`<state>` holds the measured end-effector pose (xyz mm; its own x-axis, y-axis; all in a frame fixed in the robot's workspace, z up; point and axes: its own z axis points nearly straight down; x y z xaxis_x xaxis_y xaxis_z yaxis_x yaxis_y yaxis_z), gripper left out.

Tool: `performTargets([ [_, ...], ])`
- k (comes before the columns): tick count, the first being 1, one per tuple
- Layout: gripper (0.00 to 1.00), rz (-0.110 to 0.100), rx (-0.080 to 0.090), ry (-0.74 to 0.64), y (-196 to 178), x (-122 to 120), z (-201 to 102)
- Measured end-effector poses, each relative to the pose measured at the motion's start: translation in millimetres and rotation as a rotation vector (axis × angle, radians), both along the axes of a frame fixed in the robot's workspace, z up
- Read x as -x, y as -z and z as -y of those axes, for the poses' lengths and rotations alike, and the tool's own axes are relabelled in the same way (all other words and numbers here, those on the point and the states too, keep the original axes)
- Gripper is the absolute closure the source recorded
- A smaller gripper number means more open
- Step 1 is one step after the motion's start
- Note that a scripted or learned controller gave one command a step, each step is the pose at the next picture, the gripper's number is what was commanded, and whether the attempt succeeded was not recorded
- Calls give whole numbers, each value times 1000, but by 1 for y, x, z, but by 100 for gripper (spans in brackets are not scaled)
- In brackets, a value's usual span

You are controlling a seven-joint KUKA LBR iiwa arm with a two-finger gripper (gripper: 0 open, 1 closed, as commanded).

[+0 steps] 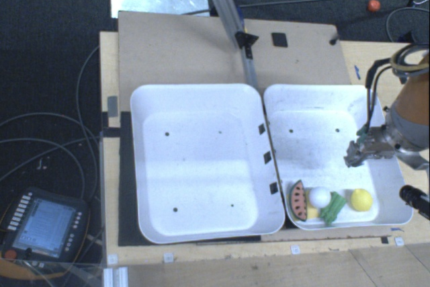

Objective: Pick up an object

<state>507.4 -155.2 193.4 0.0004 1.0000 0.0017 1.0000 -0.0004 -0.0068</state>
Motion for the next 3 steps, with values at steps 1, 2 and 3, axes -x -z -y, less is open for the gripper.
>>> performTargets([
  [1, 100, 9, 2, -1, 107, -33, -4],
  [2, 100, 10, 1, -6, 73, -55, -63],
  [3, 100, 14, 0, -7, 4, -72, -128],
])
